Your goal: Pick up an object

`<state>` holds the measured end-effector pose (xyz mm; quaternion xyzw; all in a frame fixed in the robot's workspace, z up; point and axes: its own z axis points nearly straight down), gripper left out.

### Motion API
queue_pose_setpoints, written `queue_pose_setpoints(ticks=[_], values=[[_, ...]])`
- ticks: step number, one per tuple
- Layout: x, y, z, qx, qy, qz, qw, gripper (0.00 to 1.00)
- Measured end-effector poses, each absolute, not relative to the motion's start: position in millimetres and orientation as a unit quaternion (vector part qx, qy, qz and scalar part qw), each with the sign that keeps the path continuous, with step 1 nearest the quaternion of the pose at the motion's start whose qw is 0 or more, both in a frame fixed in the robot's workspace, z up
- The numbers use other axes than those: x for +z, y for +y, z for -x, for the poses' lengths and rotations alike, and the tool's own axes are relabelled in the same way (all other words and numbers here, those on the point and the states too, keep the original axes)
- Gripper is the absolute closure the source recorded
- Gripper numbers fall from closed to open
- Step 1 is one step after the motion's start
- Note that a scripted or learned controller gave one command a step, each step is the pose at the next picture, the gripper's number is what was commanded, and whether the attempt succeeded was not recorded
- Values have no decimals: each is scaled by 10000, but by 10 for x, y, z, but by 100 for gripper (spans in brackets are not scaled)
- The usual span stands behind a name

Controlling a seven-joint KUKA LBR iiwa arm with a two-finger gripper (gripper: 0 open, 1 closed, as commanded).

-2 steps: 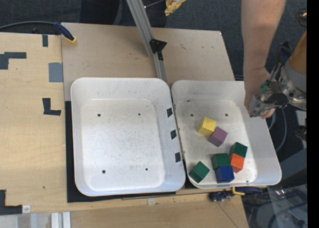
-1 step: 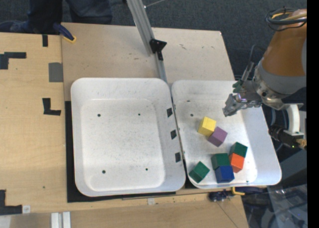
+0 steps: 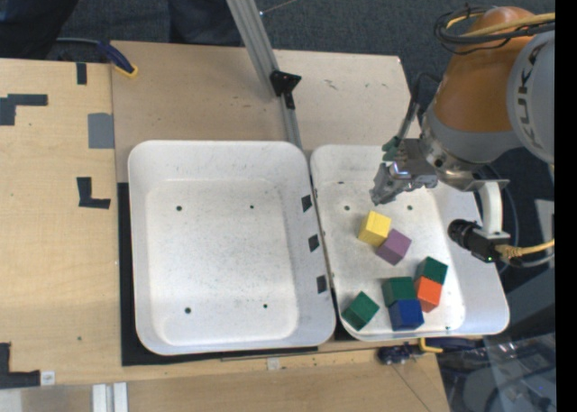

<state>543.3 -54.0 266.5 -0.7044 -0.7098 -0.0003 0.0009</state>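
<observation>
Pale wood bench (image 3: pixel 207 95) is seen from above, two white bins set side by side on it. Left bin (image 3: pixel 221 243) is shown beside the right bin (image 3: pixel 347 176), where the blocks are gathered: a yellow cube (image 3: pixel 375 226) touching a purple cube (image 3: pixel 394 246), then, nearer the front, a green cube (image 3: pixel 433 270), an orange cube (image 3: pixel 429 292), a dark green cube (image 3: pixel 398 289), a blue cube (image 3: pixel 406 313) and another green block (image 3: pixel 361 308). The gripper (image 3: pixel 388 192) is held just above the yellow cube; nothing is seen between its fingers, and whether they are spread cannot be told.
</observation>
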Motion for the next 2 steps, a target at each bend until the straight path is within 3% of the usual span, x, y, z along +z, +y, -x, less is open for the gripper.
queue_pose_setpoints(ticks=[2], values=[[2503, 409, -5628, 2, -7095, 7047, 11, 100]])
